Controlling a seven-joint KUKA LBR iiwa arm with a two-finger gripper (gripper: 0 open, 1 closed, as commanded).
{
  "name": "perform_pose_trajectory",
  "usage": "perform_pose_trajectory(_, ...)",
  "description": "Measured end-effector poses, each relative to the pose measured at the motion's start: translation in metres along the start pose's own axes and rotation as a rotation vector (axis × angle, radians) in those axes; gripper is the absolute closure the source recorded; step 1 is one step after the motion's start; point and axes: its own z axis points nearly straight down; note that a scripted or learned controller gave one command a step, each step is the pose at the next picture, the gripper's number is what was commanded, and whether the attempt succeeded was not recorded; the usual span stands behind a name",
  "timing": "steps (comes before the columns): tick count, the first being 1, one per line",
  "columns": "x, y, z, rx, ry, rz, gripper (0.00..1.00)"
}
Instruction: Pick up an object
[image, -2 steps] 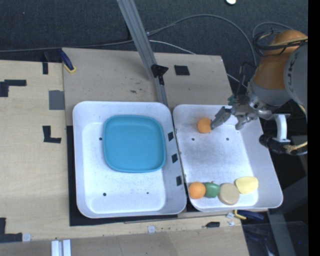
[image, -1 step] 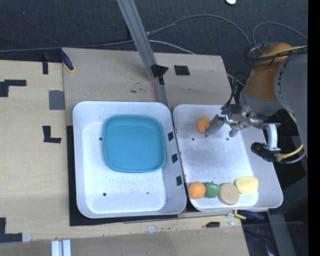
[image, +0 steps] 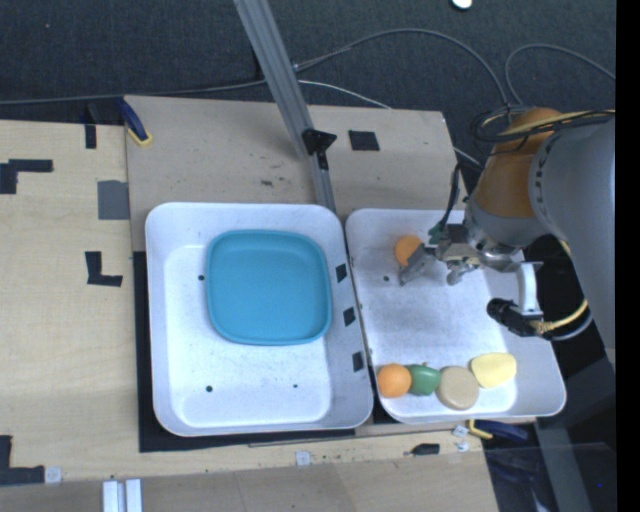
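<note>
The grey two-finger gripper (image: 428, 270) hangs with jaws spread in the right-hand white bin (image: 440, 330); the small round orange object (image: 407, 248) sits just beside its left fingertip, possibly touching, toward the bin's far edge

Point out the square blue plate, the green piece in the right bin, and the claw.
Square blue plate (image: 268, 287), camera view, middle of its flat face.
Small green piece (image: 424, 379), camera view, its top.
Claw (image: 429, 272), camera view, midway between its fingertips.
</note>
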Motion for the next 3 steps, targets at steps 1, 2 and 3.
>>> perform_pose_trajectory(1,0.000,0.001,-0.012,-0.004,0.000,-0.001,1.00)
perform_pose_trajectory(2,0.003,0.001,-0.075,-0.009,-0.001,0.000,1.00)
perform_pose_trajectory(3,0.005,0.002,-0.138,-0.009,-0.001,0.000,1.00)
